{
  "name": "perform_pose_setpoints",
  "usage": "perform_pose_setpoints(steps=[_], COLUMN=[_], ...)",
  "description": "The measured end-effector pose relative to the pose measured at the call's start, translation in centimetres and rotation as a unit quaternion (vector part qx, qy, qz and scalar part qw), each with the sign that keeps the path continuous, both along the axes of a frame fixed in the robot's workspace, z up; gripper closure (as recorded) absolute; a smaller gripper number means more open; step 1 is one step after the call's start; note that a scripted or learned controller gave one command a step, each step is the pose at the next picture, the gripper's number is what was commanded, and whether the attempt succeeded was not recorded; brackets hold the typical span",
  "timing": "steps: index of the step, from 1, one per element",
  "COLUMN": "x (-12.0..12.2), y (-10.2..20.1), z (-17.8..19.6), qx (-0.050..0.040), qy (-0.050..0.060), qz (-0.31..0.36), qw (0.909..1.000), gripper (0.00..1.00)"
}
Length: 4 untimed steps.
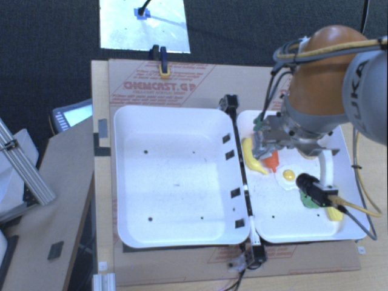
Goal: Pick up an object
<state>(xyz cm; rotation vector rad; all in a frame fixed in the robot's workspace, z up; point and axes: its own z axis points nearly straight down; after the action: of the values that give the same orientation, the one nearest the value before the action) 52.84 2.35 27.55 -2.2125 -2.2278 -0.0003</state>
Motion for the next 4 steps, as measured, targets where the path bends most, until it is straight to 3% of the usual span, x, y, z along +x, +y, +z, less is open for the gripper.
perform_pose_setpoints(steps=[1, 2, 3, 4], x=[-4.5, -3.5, 4.1, -4.5], y=[-5.8, -1.6, 1.3, 3.2], z=[-9.6, 7.4, 7.5, 4.9], qx=[-0.0014, 0.0008, -0.0007, 0.0000], qy=[0.005, -0.011, -0.004, 0.002], qz=[-0.006, 0.001, 0.000, 0.000], qw=[1.0000, 0.9999, 1.0000, 1.0000], gripper=[1.00, 1.00, 1.00, 1.00])
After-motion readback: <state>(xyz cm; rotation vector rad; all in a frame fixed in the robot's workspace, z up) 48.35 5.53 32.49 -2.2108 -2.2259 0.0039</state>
